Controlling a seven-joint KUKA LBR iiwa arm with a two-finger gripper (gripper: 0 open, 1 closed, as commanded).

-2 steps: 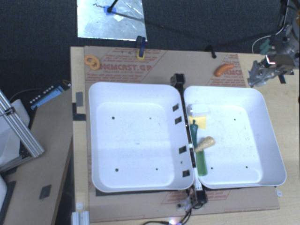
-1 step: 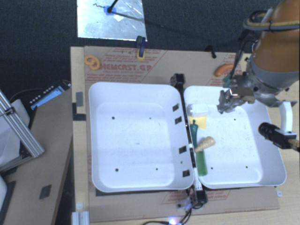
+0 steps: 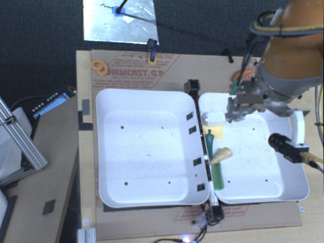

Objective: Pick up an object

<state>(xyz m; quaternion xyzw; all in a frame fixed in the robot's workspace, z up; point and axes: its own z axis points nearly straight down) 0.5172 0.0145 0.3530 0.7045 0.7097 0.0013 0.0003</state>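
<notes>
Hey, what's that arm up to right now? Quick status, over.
Tool hovering over right bin, near its back left corner; nothing seen in its grip. Green brush, tan piece and yellow piece lie along bin's left wall. Nothing blocking.

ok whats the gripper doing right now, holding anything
Gripper: over the right bin near its back left corner, above the yellow piece; nothing seen between its fingers, and open or closed cannot be told.

A single fixed camera looks down at a slant from above the tabletop [image 3: 126, 67], far enough back to take in both white bins [image 3: 147, 146] side by side; the arm [image 3: 296, 39] enters from the right edge.
</notes>
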